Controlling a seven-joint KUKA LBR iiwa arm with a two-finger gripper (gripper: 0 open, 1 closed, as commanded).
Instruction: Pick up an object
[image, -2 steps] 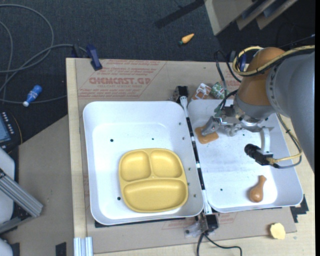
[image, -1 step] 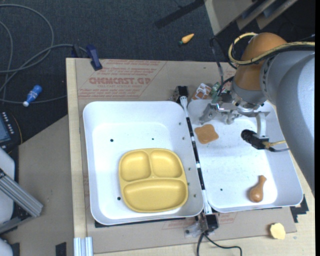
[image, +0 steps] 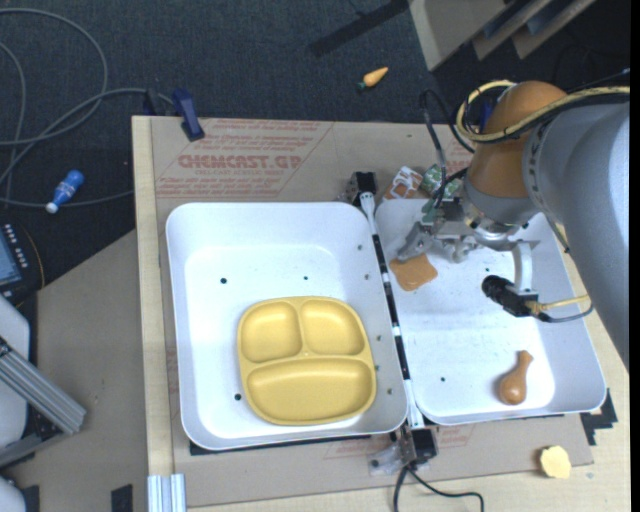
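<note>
Fingers: spread apart at gripper (image: 432, 243), over right bin's (image: 470, 400) 10 o'clock corner.
Toast piece (image: 413, 271): just beneath, unheld.
Drumstick (image: 515, 379): 5 o'clock.
Yellow tray (image: 305, 359): left bin (image: 200, 260).

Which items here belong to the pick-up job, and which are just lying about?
Job:
gripper, low in the right bin
flat tan piece beside it
drumstick toy, same bin

Lying about:
yellow divided plate in the left bin
yellow piece on the bench
blue bottle on the floor

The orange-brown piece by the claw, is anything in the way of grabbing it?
Nothing visible is. The orange-brown piece lies in the right bin beside the divider, and the claw hangs right next to it.
</note>
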